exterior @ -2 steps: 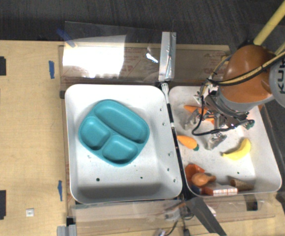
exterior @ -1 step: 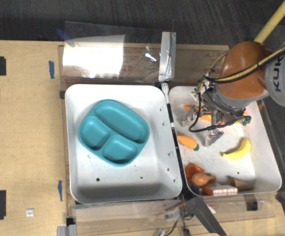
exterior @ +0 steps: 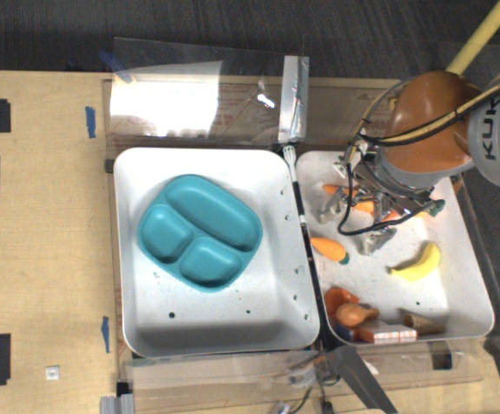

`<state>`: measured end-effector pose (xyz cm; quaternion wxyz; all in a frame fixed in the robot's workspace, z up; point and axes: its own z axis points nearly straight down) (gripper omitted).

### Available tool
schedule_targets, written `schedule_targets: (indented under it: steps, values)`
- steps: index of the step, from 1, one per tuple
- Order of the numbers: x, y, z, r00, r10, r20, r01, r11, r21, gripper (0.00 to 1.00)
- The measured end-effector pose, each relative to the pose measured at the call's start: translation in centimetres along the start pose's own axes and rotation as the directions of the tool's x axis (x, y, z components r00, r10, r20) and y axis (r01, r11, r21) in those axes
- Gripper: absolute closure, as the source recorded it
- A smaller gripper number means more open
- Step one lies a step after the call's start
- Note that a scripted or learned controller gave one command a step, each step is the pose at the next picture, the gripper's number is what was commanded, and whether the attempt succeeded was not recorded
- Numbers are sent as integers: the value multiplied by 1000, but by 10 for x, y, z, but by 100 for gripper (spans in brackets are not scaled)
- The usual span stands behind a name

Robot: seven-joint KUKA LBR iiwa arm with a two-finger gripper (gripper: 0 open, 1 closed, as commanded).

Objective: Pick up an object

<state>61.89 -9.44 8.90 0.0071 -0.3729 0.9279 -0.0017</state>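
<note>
The hand hangs low in the right bin, near its far left part; two grey fingers point down and stand apart, with a small orange thing seen between them; I cannot tell if they grip it or just hover over it; black cables loop around the wrist and hide much of it. Above the hand sits the orange band of the grey arm, which comes in from the right.

Just below the hand lies a toy carrot, orange with a green tip, near the bin's left wall; a yellow banana lies to the right of the hand, apart from it; at the near edge of this bin sit a red and orange lump and a brown stick-like thing, close together.

The left bin holds a blue tray with three hollows, lying flat in the middle; both bins rest side by side on the tan counter.
</note>
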Motion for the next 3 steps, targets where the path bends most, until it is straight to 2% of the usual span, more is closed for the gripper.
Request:
schedule_targets:
  steps: [1, 2, 3]
  values:
    - [-4, -2, -15, 1000, 3, 12, -3, 1000, 9, 100]
    - [-78, 64, -100, 976, 217, 1, -217, 976, -2, 100]
    - [8, 23, -98, 997, -78, -7, 78, 997, -6, 100]
